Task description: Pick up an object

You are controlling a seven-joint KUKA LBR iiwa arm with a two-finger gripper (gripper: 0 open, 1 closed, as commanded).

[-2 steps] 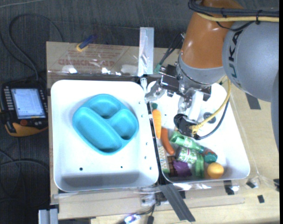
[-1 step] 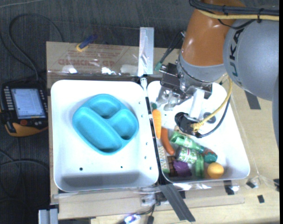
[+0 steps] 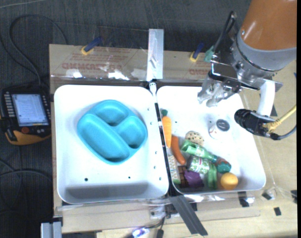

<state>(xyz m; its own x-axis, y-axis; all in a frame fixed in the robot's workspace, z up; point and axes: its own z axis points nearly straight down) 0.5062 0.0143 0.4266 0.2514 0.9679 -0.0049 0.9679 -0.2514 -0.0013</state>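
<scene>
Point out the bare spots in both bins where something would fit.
Left white bin: bare floor along its front edge and in its corners, around the blue divided plastic tray.
Right white bin: bare floor at the back, near the gripper and a small round grey-white piece.
Crowded: its front, toy carrots to yellow lemon.

One fixed camera looks down from above at a slight slant, far enough back to take in the whole tabletop [image 3: 105, 66]. Both white bins, the left bin [image 3: 66, 148] and the right bin [image 3: 249, 152], lie mid-frame; the arm [image 3: 267, 24] enters from the upper right, close to the lens.
</scene>
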